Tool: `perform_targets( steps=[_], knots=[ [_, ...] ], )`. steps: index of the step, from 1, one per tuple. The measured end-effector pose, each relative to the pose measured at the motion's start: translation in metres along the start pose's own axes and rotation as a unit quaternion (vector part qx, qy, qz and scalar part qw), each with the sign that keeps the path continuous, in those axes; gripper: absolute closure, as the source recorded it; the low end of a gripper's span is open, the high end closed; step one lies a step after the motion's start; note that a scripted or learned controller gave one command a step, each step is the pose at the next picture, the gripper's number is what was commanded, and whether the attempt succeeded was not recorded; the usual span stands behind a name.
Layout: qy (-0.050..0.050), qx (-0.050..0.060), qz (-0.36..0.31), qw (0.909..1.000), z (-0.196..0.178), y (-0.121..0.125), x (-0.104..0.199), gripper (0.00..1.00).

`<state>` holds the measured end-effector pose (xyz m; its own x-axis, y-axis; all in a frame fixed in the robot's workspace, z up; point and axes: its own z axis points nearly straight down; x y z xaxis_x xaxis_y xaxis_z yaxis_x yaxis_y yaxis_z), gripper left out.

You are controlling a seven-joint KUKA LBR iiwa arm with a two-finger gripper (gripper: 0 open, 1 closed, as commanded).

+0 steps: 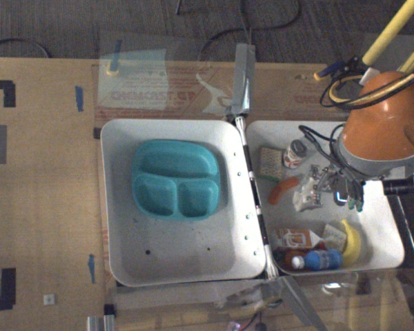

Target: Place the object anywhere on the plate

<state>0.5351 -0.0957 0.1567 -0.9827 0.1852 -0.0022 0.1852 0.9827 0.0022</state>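
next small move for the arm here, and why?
Probably lower the gripper onto one item in the right bin, perhaps the orange carrot-like piece beside it. The gripper sits over that bin's clutter, while the teal plate in the left bin carries nothing yet.

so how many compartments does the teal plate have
3. The plate sits in the left bin: one long compartment across its far side, and two smaller ones along the near side, one left and one right.
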Motion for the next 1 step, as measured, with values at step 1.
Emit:
perform_targets(
  steps=[1],
  knots=[
    [-0.002,0.000,-0.083,0.9965,-0.0291,0.0344,-0.0059,1.00]
  ],
)
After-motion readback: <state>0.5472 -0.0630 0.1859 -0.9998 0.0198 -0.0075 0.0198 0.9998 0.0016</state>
